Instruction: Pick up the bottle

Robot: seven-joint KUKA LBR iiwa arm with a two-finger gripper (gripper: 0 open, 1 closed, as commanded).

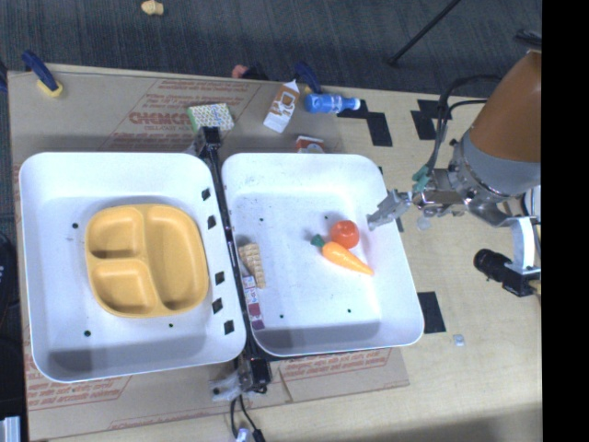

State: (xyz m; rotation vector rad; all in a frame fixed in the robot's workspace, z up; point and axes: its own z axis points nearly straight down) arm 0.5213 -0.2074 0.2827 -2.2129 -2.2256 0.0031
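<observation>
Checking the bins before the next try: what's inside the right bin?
Inside the right bin: a carrot, a tomato touching it, and a small tan ridged piece near the left wall. No bottle in it.

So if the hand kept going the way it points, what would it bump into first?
Probably the tomato. The hand points left and a little down over the right bin's edge, and the tomato, with the carrot just below it, lies nearest that way. Its height is hard to judge.
</observation>
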